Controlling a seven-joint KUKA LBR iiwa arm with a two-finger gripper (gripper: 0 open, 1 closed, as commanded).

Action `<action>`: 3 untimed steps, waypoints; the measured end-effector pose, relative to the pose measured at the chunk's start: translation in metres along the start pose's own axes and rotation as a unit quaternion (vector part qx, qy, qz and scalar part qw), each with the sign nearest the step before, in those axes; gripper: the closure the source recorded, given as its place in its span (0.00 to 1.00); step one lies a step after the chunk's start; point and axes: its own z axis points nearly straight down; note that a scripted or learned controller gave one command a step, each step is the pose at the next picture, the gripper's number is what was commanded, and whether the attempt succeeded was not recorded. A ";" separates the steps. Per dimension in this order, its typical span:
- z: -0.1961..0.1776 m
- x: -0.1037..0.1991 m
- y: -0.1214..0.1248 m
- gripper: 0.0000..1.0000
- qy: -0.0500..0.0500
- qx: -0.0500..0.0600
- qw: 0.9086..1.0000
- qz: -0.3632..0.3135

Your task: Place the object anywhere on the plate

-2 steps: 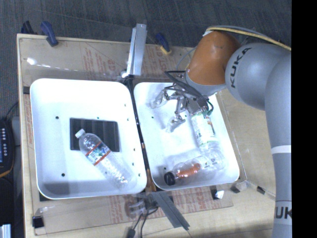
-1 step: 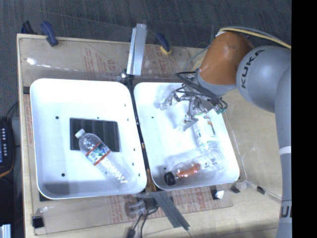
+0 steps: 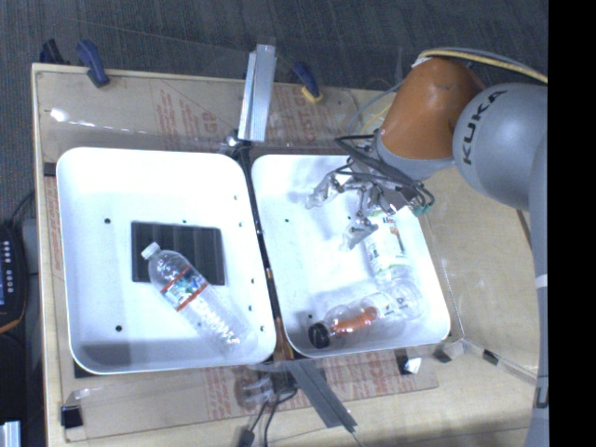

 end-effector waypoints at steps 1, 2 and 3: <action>0.015 -0.017 -0.012 0.00 -0.003 0.003 1.000 -0.006; 0.014 -0.018 -0.012 0.00 -0.003 0.004 0.960 -0.281; 0.015 -0.018 -0.012 0.00 -0.002 0.004 0.960 -0.281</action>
